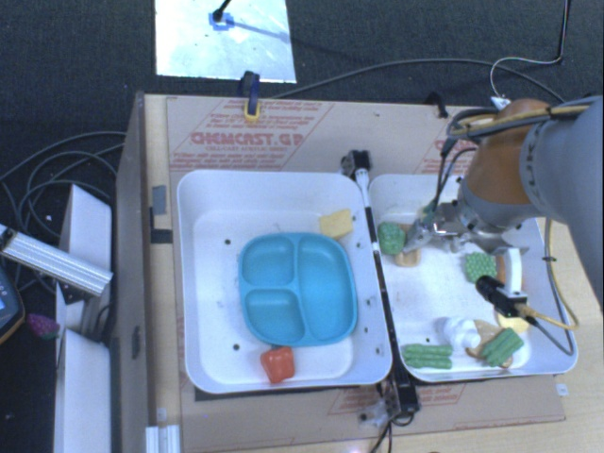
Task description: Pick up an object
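The arm (528, 163) comes in from 3 o'clock and bends down over the right bin (429, 192), wrist low near the bin's back-left corner. Gripper (427, 230) sits approx over the cluster at that corner: a green lumpy toy (391, 237) w/ a tan round piece (407, 256) just beside it. Can't tell if the tool is open or closed, since the wrist hardware hides the tips, and nothing is visibly held.

Likely target is that green toy or the tan piece, at about 10 o'clock in the right bin. Both are pressed near the divider wall, which prob. explains the low, slanted approach from the bin's centre side.

Other candidates in the right bin: a green ridged piece (480, 266) near centre-right, a green bean pod (427, 355) at 6 o'clock along the front wall, a white item (460, 329) and another green piece (501, 345) at 5 o'clock, touching or nearly so. A black-and-white tool part (505, 286) hangs off the arm over that side.

Left bin (203, 281) holds a blue divided plate (297, 286) at centre, a yellow block (336, 223) at 1 o'clock of the plate and an orange-red piece (277, 364) at 6 o'clock, all well apart from the arm.

Judgement: pick not yet done; wall proximity could block a finger.
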`<state>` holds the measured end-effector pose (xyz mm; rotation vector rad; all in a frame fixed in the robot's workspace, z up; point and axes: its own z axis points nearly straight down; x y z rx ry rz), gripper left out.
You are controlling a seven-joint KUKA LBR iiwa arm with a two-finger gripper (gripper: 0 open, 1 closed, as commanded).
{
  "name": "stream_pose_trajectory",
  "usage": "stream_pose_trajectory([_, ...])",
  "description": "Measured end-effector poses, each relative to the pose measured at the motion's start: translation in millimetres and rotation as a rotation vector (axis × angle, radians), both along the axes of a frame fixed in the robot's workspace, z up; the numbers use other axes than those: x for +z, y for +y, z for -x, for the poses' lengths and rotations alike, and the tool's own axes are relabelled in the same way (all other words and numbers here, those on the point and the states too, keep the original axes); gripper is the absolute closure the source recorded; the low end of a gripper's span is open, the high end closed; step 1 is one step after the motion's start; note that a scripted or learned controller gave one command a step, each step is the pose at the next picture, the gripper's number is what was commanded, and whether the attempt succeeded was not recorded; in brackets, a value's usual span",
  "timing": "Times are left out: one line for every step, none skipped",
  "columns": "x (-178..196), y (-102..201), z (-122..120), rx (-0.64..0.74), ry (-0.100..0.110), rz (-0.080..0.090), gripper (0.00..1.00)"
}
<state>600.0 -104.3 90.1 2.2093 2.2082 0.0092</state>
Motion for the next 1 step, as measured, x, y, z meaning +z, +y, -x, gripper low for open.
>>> stream_pose_trajectory([-2.5,-1.0,-54.5,-0.003,0.042,-0.013,0.0])
